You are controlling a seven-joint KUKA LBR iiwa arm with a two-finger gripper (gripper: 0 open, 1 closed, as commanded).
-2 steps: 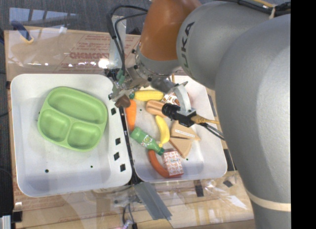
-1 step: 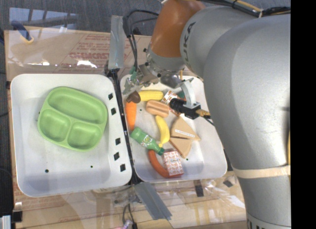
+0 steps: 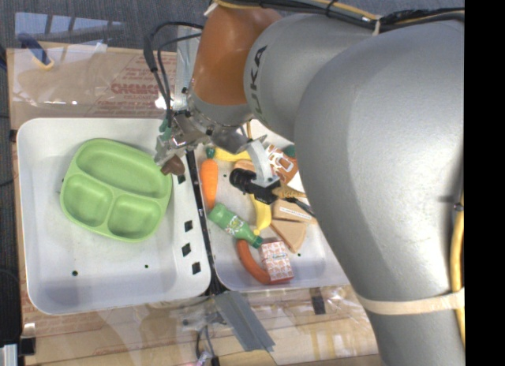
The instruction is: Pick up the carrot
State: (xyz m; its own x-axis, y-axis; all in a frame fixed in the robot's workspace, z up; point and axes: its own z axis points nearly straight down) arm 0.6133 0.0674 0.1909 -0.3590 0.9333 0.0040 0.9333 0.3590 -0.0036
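my gripper [image 3: 175,154]: above the divide between the bins, jaw spread unreadable, nothing seen pinched | carrot [image 3: 209,181]: just right of me, left edge of right bin [image 3: 316,266] | green divided plate [image 3: 114,191] in left bin [image 3: 47,278] | wooden bench [image 3: 95,80], grey carpet beyond

The carrot [image 3: 208,182], orange and tapered, lies lengthwise pointing toward 6 o'clock, along the right bin's [image 3: 316,266] 9 o'clock wall.

Orange carrot [image 3: 208,181], light green divided plate [image 3: 115,191], white bins [image 3: 47,278], green bottle [image 3: 234,225].
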